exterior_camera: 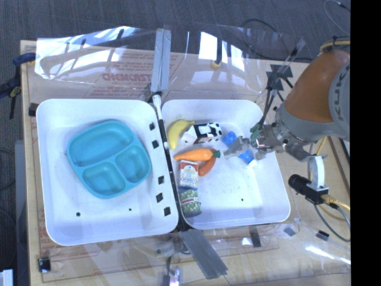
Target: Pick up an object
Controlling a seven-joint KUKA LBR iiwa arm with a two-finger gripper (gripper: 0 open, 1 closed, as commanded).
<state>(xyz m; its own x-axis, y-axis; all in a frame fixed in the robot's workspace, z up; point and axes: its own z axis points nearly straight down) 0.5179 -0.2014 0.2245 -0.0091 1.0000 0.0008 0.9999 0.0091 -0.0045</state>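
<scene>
Gripper (241, 149) low in right bin (271, 198), jaws' state not discernible. Carrot (195, 155) lies just left of it, long axis running left-right across frame.

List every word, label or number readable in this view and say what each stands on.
"CHEMCAST": red print, repeated and mirrored, on the clear sheet behind the bins.
Carton in the right bin: printed label, too small to read.
Green packet below the carton: print too blurred to read.
Blue divided plate in the left bin: no text.
</scene>
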